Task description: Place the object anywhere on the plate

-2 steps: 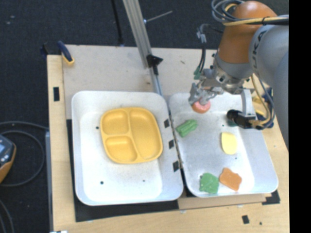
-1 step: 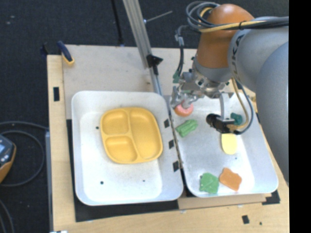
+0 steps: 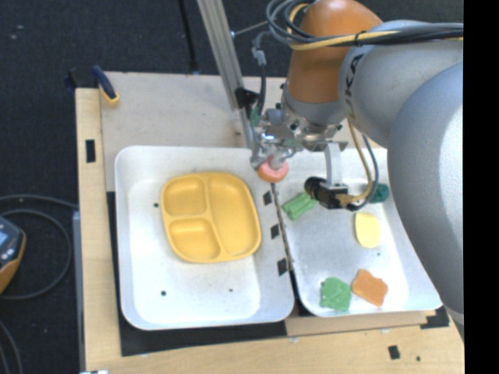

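Grey arm (image 3: 421, 107) with its orange band fills the upper right, nearest the lens; no readable writing anywhere.

The gripper (image 3: 269, 160) hangs over the divide between the two bins, a pink round piece (image 3: 274, 171) pinched between its fingers, just right of the yellow plate (image 3: 210, 215) in the left bin (image 3: 140, 287). The right bin (image 3: 413, 283) holds a green block (image 3: 298, 206), yellow piece (image 3: 367, 230), orange piece (image 3: 369, 287) and green piece (image 3: 336, 294).
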`<state>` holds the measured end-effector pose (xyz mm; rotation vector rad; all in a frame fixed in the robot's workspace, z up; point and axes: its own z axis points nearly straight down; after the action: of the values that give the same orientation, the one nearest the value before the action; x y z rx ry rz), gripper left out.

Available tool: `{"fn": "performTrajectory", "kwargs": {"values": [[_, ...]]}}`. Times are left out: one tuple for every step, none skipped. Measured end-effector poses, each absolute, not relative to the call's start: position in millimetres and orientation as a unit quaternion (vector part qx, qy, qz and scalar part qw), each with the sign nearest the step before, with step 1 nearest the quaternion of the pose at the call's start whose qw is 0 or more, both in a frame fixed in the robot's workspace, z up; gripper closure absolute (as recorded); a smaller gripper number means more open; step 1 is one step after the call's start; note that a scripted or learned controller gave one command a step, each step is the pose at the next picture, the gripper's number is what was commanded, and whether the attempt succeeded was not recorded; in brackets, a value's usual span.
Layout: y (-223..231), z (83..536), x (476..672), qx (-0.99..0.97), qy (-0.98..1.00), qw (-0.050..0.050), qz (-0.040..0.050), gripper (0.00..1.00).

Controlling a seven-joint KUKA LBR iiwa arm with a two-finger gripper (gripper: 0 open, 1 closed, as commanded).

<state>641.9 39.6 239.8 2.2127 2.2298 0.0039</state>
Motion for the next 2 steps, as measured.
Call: {"fn": "performTrajectory", "kwargs": {"values": [[96.0,230.9,637.0,0.704,0.710,-0.001,0.0002,1.00],[148.1,251.0,630.6,0.704,0.710,0.000,0.0016,1.00]]}}
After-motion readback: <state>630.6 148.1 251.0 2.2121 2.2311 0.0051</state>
